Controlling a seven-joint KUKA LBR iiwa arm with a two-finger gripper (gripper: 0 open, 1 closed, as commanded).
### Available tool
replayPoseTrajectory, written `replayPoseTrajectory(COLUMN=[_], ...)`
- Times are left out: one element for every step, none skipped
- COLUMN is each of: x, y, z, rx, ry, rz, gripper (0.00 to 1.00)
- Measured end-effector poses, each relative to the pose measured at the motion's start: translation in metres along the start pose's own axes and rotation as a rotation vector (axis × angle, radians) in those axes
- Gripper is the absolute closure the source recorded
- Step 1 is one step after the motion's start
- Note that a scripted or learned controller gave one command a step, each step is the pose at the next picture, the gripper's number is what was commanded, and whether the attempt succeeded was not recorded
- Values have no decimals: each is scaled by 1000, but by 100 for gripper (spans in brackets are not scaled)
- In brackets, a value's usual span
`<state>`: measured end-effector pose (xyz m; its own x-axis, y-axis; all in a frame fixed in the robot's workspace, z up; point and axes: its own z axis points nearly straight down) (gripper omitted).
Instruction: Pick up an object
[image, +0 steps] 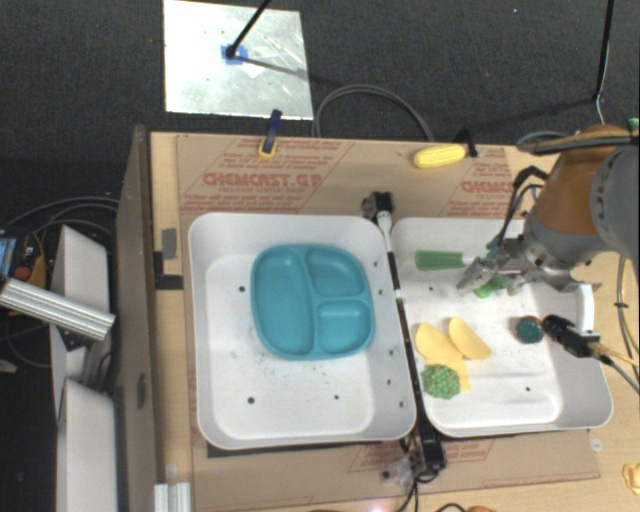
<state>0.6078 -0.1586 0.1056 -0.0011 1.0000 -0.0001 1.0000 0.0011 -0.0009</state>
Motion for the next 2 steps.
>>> replayPoseTrajectory(x=[-33,-33], y=[32,33], z=[19,6], rx=[-8,-13], ry=[-2,-5], rz=[-1,-4], gripper=[0,100])
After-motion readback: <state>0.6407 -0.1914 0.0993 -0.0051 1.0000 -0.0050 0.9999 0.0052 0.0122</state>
